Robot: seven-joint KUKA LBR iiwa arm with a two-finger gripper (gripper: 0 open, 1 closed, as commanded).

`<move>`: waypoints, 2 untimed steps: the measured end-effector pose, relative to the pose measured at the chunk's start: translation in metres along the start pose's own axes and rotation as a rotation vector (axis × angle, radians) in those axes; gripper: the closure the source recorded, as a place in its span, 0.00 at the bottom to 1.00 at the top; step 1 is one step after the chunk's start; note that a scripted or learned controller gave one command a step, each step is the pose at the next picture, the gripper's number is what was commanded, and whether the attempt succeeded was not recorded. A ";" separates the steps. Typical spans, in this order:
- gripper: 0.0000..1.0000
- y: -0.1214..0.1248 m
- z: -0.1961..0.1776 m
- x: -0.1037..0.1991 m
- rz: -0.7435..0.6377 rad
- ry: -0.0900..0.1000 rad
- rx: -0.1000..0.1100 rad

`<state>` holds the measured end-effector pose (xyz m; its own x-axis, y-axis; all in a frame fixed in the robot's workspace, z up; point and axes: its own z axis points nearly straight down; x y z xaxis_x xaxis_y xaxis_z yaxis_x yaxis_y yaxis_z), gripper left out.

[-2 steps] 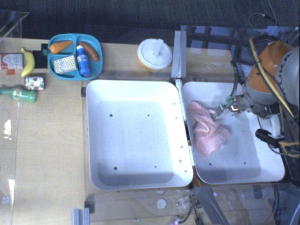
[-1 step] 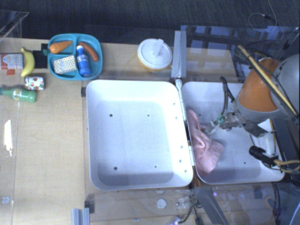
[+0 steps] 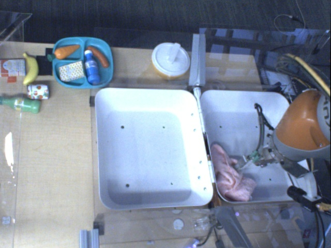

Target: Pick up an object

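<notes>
A pink crumpled soft object (image 3: 228, 175) lies in the front left corner of the right bin (image 3: 232, 112), against the wall shared with the left bin. My gripper (image 3: 246, 161) reaches in from the right, low over the bin floor, with its tip at the pink object's upper right edge. The orange band (image 3: 302, 125) and the wrist rise above it and cover the bin's right side. Nothing is seen held in the gripper.
The left bin (image 3: 150, 143) sits beside the right one. Behind the bins stand a blue divided plate (image 3: 106, 53) of toy food and a white lidded cup (image 3: 170, 59). A banana (image 3: 31, 68), a small can (image 3: 38, 91) and a green bottle (image 3: 20, 104) lie at the far left.
</notes>
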<state>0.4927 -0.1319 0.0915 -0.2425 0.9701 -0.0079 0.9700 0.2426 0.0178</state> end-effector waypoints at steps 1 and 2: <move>0.00 0.085 0.002 0.023 0.064 0.001 -0.001; 0.00 0.069 0.002 -0.004 0.069 0.003 0.004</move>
<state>0.5610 -0.1195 0.0903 -0.1747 0.9846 -0.0041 0.9845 0.1747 0.0146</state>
